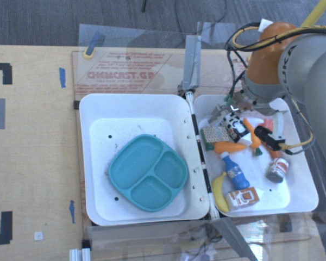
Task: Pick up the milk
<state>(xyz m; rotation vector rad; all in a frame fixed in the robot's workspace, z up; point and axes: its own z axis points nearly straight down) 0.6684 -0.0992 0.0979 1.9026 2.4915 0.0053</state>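
Observation:
The milk [236, 127] is a small carton with black and white cow patches. It lies in the right bin [301, 197] near that bin's back left corner. My gripper [226, 113] hangs low over the back left of the right bin, just up and left of the milk and very close to it. I cannot tell whether it touches the carton. The grey arm with its orange band comes in from the upper right and hides the bin's back right corner.
Around the milk lie a grey-green block [212, 134], a carrot [231, 147], an orange piece [253, 136], a blue bottle [234, 173], a banana [219, 194], a brown box [243, 197] and a small can [277, 169]. The left bin [98, 113] holds a teal divided plate [148, 172].

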